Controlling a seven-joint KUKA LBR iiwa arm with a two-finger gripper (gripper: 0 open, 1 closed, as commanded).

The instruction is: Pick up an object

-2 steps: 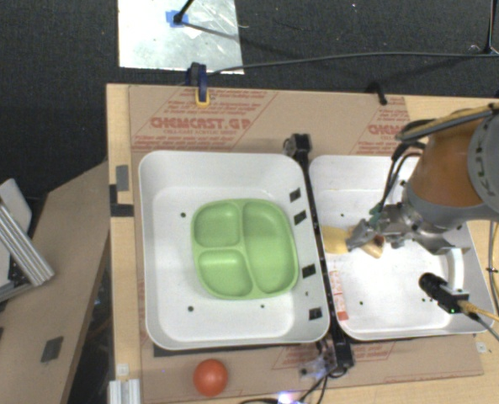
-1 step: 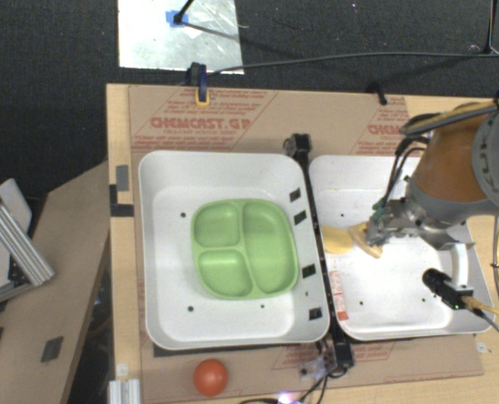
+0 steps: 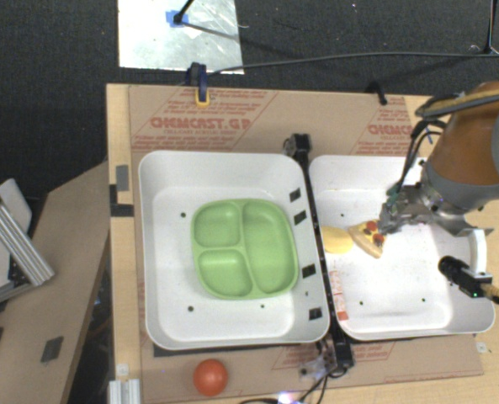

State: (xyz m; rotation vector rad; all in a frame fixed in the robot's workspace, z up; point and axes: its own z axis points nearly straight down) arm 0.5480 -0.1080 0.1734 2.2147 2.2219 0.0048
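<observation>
1. Dark floor surrounds a cardboard-covered bench (image 3: 232, 112) bearing two white bins side by side.
2. Left bin (image 3: 161, 225) holds a green divided plate (image 3: 243, 247) near its middle.
3. Right bin (image 3: 417, 305) holds a pizza slice (image 3: 368, 239) and a pale yellow round piece (image 3: 337, 241) at its left side, the two touching.
4. Reaching in from the right, the grey and orange arm (image 3: 472, 154) puts its gripper (image 3: 390, 218) down at the pizza slice's right end; how far it is open cannot be told.
5. An orange ball (image 3: 210, 376) lies on the bench's near edge.
</observation>
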